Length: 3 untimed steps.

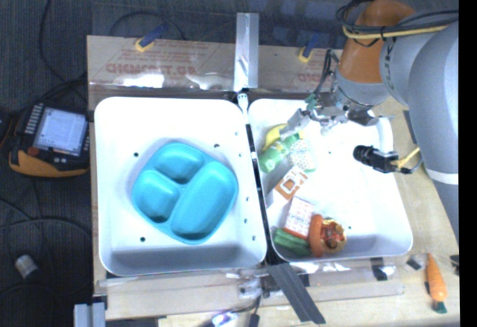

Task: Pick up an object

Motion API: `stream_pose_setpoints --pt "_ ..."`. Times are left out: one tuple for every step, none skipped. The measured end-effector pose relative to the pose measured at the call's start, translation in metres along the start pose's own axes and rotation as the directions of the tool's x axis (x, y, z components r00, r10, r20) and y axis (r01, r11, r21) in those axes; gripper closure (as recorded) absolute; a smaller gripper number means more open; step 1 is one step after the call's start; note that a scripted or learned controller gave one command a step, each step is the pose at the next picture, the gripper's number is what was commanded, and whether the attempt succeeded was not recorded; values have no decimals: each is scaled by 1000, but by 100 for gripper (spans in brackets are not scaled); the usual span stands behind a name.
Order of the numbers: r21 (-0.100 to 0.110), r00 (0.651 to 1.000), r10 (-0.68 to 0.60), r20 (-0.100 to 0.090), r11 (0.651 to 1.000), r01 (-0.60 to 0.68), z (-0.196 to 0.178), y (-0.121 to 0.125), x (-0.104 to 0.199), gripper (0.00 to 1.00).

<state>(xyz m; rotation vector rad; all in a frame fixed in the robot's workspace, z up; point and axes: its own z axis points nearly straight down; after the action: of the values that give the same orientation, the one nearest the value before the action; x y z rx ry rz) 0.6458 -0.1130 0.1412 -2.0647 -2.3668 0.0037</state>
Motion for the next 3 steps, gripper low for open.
stream_pose_setpoints --pt "-21 1000 27 2 999 -27 47 24 5 0" --pt "-2 998 -55 0 998 55 -42 3 36 0" --pt "-11 997 -83 5 997 83 52 2 14 0"
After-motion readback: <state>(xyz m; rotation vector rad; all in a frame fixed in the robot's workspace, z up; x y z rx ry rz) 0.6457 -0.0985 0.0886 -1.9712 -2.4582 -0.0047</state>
